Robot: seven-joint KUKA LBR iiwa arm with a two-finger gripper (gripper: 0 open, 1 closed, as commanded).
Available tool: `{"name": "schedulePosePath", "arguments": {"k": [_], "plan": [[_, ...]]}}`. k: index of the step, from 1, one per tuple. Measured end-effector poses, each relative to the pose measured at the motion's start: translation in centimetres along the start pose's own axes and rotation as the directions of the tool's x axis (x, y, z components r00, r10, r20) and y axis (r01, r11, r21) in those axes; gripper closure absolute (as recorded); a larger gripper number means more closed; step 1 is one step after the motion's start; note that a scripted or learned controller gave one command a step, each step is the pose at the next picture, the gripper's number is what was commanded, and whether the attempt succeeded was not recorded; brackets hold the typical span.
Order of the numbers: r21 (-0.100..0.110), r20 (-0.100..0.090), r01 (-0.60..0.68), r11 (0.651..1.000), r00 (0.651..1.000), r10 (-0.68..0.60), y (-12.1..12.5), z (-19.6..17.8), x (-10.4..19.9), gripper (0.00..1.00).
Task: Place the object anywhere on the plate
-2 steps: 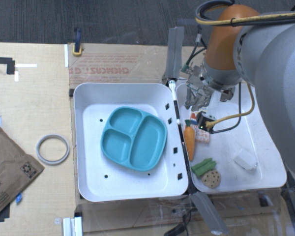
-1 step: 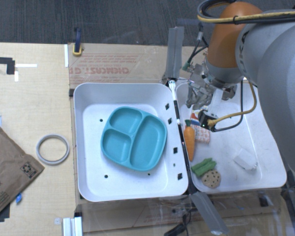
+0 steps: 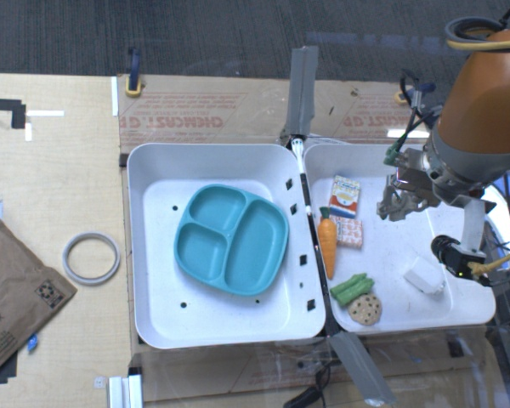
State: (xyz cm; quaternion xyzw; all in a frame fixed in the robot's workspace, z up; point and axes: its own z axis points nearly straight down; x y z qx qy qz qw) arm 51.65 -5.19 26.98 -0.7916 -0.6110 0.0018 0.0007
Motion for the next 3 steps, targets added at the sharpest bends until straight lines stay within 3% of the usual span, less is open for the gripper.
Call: {"name": "schedulePosePath", "arguments": {"k": [1, 2, 3], "plan": [[-0.002, 0.000, 0.314, 0.950, 0.950, -0.314, -2.1, -2.3, -7.1, 1.00], [-0.002, 0.000, 0.712, 0.703, 0.703, -0.712, -1.5, 5.1, -3.4, 1.00], [-0.003, 0.001, 0.930, 0.367, 0.367, -0.930, -0.5, 7.9, -3.1, 1.00]]}}
